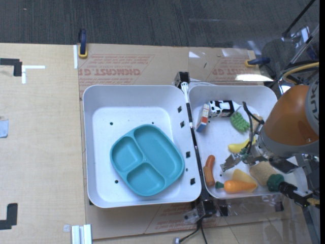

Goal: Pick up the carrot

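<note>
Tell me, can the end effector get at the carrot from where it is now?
Probably yes. The end effector hovers just above the carrot in the right bin, nothing lies on top of it, though a yellow wedge touches its upper side.

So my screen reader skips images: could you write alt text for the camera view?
The grey arm's gripper hovers in the right white bin just above an orange carrot, among other toy foods. The left white bin holds a teal three-compartment plate.

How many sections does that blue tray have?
3. The tray in the left bin has one section at its far right, one at the left, one at the near end.
</note>
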`<state>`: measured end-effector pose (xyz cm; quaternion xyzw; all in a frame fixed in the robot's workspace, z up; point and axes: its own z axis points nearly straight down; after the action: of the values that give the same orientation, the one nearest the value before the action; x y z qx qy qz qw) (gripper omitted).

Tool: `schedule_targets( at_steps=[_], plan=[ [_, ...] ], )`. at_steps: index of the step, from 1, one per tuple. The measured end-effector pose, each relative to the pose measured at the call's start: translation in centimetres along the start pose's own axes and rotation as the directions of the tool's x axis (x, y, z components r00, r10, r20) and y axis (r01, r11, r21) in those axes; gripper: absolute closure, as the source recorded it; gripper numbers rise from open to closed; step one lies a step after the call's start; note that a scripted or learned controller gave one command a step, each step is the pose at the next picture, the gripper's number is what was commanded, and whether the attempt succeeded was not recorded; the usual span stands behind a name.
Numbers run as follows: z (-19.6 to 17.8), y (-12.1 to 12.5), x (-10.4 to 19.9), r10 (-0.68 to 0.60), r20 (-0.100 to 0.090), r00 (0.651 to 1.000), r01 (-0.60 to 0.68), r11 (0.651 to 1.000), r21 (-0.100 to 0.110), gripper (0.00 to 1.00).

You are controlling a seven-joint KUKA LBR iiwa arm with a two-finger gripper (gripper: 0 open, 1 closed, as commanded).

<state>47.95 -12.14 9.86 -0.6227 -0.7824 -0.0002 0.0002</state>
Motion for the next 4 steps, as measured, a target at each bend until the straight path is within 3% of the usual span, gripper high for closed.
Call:
schedule_targets(
  at_steps=[1, 2, 3, 4],
  plan=[
    [-2.3, 4.5, -3.5, -0.060, 0.001, 0.998, 0.060, 0.998, 0.002, 0.00],
    [0.7, -0.1, -0.3, -0.446, 0.002, 0.895, 0.446, 0.895, -0.001, 0.00],
    [-0.1, 0.1, -0.5, -0.439, 0.005, 0.898, 0.439, 0.898, -0.004, 1.00],
    [-11.5, 1.5, 6.3, -0.229, 0.003, 0.974, 0.229, 0.974, -0.001, 1.00]
  ],
)
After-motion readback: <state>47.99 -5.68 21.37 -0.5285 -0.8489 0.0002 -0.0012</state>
